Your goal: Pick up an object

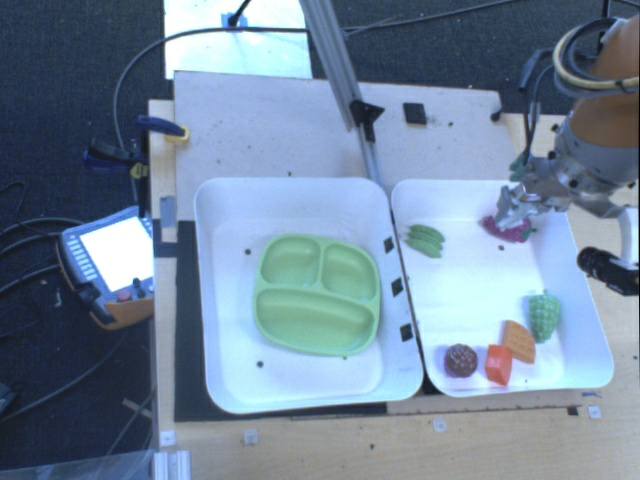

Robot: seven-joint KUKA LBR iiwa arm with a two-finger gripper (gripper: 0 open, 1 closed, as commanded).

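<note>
The right bin [470,298] holds several toy foods. A purple-pink item [508,230] lies at its far right, right under my gripper [517,211], whose metal tips sit on top of it. A green pea pod [424,239] lies at the bin's far left. Along the near side are a brown round piece [460,360], a red piece [498,365], an orange wedge [518,341] and a green bumpy piece [543,315].
In the left bin [230,368] rests a light green divided plate [318,294]. A metal pole [335,53] slants across the board behind the bins. A handheld pendant [108,264] lies off the bench at left.
</note>
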